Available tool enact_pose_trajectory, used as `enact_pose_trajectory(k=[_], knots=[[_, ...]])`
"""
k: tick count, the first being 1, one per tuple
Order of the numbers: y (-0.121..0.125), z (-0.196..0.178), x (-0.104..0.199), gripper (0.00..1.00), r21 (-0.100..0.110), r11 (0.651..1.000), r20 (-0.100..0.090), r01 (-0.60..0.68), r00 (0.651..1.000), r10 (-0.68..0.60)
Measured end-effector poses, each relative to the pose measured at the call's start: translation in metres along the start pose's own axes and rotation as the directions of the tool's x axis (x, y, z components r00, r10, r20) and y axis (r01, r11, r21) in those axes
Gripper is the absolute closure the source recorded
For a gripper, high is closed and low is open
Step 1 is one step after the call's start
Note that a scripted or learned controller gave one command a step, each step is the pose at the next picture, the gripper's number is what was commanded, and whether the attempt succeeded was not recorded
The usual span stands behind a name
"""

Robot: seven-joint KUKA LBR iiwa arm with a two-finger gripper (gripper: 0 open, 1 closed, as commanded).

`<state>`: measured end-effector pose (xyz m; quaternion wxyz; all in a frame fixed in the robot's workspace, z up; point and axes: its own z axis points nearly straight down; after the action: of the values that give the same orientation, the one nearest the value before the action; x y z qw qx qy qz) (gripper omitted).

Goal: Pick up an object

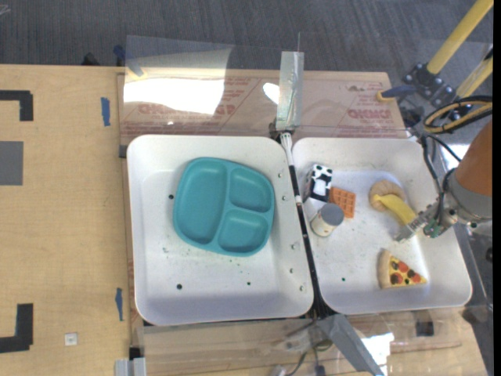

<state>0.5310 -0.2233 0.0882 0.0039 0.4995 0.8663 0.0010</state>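
Observation:
In the right bin (352, 284) lie several small toys. A black-and-white toy (318, 181) sits at the left, beside an orange waffle (344, 202) and a grey-and-cream cup (326, 219). A yellow banana (394, 208) lies against a tan bread piece (384, 188). A pizza slice (400, 272) rests near the front right. My gripper (427, 227) hangs low at the bin's right side, just past the banana's lower end and above the pizza slice. Nothing visible hangs from it.
The left bin (156, 288) holds a teal divided plate (224, 207). The orange-banded arm (479, 175) enters over the right bin's right wall. A clear upright divider (290, 92) stands behind the bins. Cables and yellow struts (462, 30) lie at the upper right.

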Motion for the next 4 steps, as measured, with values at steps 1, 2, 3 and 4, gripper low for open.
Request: enact_pose_trajectory(k=[1,2,3,4], knots=[[0.002,-0.011,-0.001,1.0,-0.004,1.0,0.005,0.002,1.0,-0.002],[-0.035,-0.029,0.02,1.0,-0.001,0.715,-0.005,0.699,0.715,-0.699],[0.027,0.0,-0.013,1.0,-0.002,0.949,0.001,0.316,0.949,-0.316],[0.004,-0.001,-0.003,1.0,0.0,0.598,0.003,0.801,0.598,-0.801]])
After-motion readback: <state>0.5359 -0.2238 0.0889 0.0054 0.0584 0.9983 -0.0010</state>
